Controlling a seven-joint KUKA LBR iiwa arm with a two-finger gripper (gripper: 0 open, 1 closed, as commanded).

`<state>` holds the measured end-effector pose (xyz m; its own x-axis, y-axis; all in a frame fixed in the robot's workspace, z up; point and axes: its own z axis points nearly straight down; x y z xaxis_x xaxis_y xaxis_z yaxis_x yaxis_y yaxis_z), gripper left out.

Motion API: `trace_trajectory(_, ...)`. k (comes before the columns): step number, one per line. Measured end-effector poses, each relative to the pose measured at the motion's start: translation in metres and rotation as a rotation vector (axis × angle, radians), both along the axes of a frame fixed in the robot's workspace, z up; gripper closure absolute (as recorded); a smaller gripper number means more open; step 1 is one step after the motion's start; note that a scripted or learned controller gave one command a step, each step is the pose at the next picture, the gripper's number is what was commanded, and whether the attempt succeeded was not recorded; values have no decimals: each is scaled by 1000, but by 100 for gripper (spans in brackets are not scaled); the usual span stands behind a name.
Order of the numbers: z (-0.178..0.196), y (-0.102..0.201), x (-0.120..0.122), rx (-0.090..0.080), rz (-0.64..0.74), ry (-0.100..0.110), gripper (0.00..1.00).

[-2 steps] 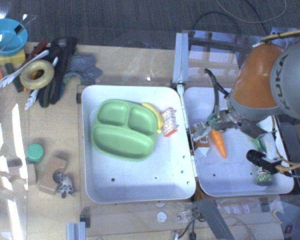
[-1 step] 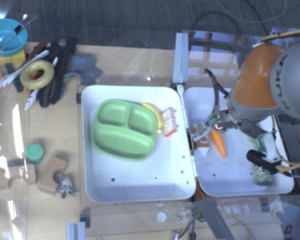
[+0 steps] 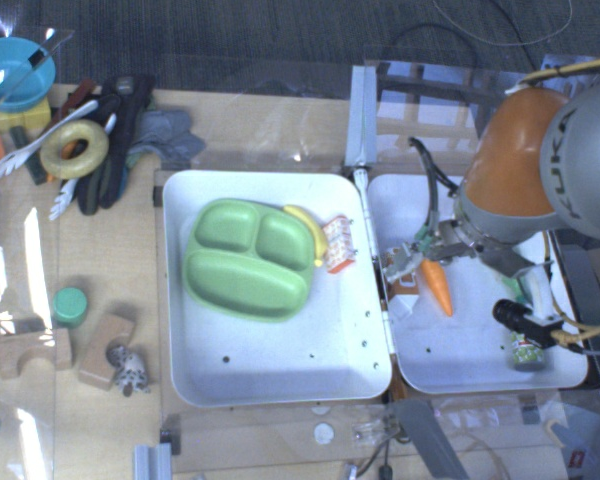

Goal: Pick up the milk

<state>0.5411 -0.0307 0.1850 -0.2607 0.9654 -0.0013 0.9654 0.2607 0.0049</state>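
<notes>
The milk looks to be the small white and red carton, lying in the left bin by its right wall. It sits just right of a yellow banana and the green divided plate. My gripper is over the right bin, low near its left side. It hangs just above the top end of an orange carrot and next to a small brown and white item. The bin wall lies between the gripper and the carton. The grey wrist and orange band hide part of the right bin.
In the right bin, a green and white item and a small can lie near the right wall. Left of the bins the bench holds a blue bowl, a yellow ring, dark gloves and wooden blocks.
</notes>
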Motion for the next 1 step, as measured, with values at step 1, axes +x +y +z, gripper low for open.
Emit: trace_trajectory(1, 0, 0, 0, 0, 0, 0, 0)
